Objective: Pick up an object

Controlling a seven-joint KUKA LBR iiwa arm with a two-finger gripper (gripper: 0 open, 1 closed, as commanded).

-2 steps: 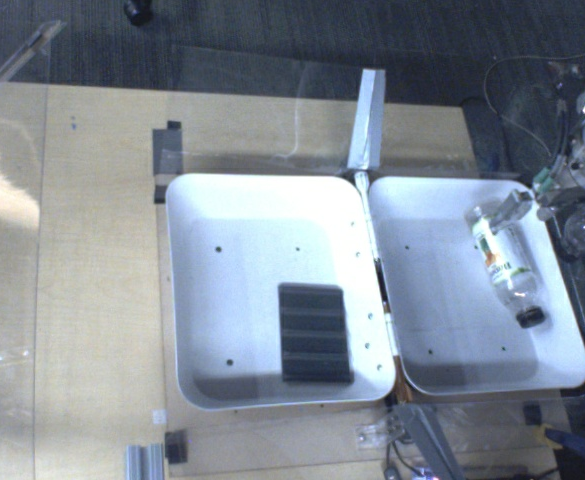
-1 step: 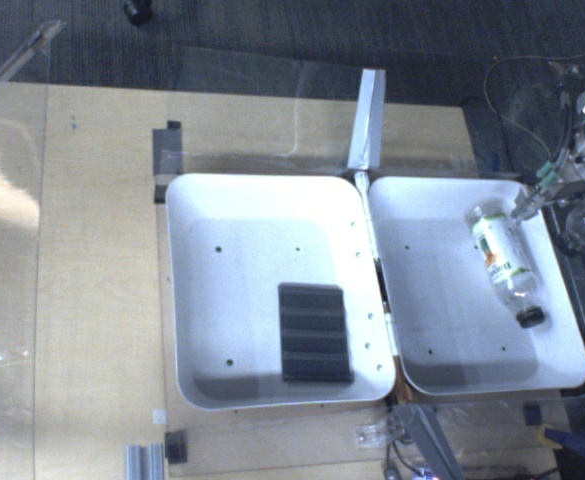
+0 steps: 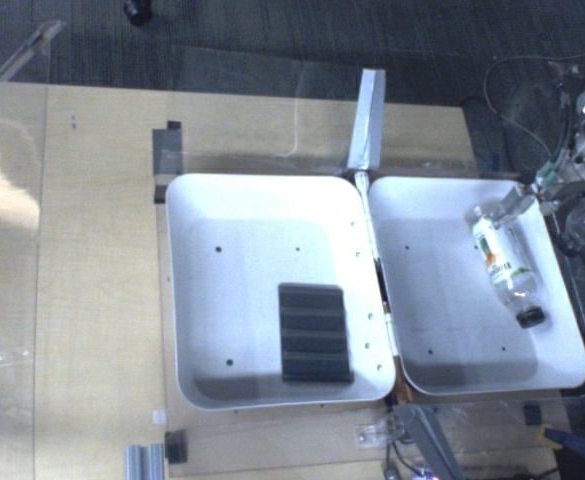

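Camera view from above has both white bins sitting side by side on the wooden counter. Left bin (image 3: 202,268) has a black ribbed block (image 3: 314,333) lying flat toward its near edge, a bit right of the middle. Right bin (image 3: 422,338) holds a clear plastic bottle (image 3: 504,264) on its side, over by the bin's right wall, with its dark cap pointing at the near right corner and a green and orange label around its body.

From where I'm sitting the hand (image 3: 525,197) is poked in at the far right corner of the right bin, right at the bottle's bottom end, looks like touching or just beside it. Honestly can't tell if it's apart or pinched together, it's too small and blurry there. Bottle looks like it's resting on the bin floor.
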